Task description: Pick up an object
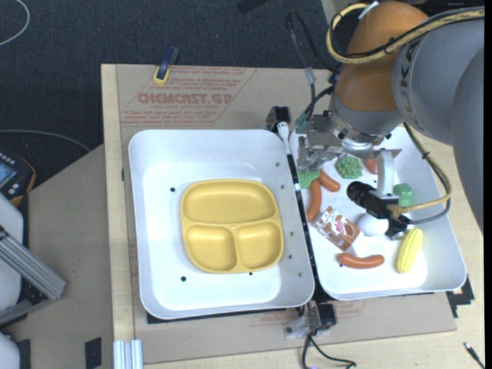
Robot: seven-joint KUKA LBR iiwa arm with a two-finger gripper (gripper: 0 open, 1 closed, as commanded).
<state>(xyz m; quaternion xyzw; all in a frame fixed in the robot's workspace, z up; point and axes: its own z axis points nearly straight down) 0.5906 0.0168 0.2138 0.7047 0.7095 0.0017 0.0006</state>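
My gripper hangs low over the far left corner of the right bin, beside the divider between the two bins. Just below it lie a small green piece and an orange sausage. A green broccoli-like toy sits to its right. Further toward the front are an orange carrot-like stick, a brown and white snack packet, a white egg, a long sausage and a yellow corn cob. Nothing is visibly held.
The left bin holds a yellow divided plate. Another green toy and a reddish piece lie under the arm in the right bin. The big grey arm covers the right bin's far right side.
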